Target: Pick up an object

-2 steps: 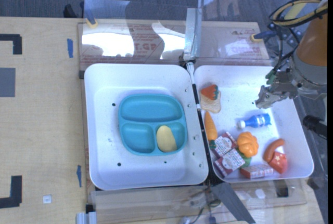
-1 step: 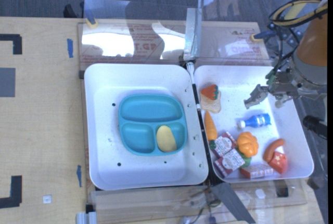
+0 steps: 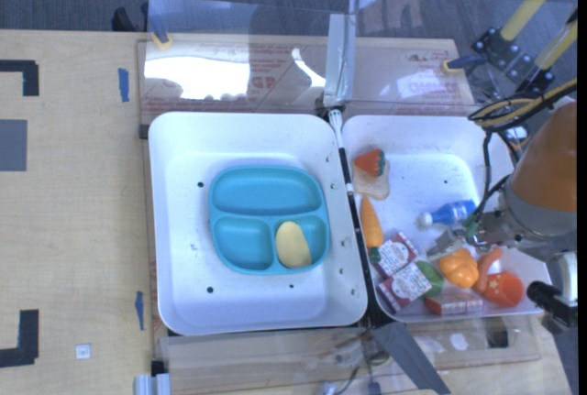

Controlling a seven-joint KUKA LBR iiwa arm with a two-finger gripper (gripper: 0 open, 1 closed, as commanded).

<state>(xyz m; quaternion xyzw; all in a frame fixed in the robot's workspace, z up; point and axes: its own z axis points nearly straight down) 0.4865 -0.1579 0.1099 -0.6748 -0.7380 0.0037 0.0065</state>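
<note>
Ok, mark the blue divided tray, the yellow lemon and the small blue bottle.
blue divided tray (image 3: 261,193): camera view, bare top compartment.
yellow lemon (image 3: 293,244): camera view, middle of it.
small blue bottle (image 3: 450,213): camera view, its blue body.

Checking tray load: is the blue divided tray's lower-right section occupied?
Occupied: a yellow lemon-like fruit lies in the blue divided tray's lower-right section.

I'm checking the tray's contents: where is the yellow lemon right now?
The lemon lies in the blue tray's lower right compartment, in the left bin.

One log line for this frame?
arm: over right bin | pincer: among toys, by orange pepper | left bin: blue tray, yellow item
</note>
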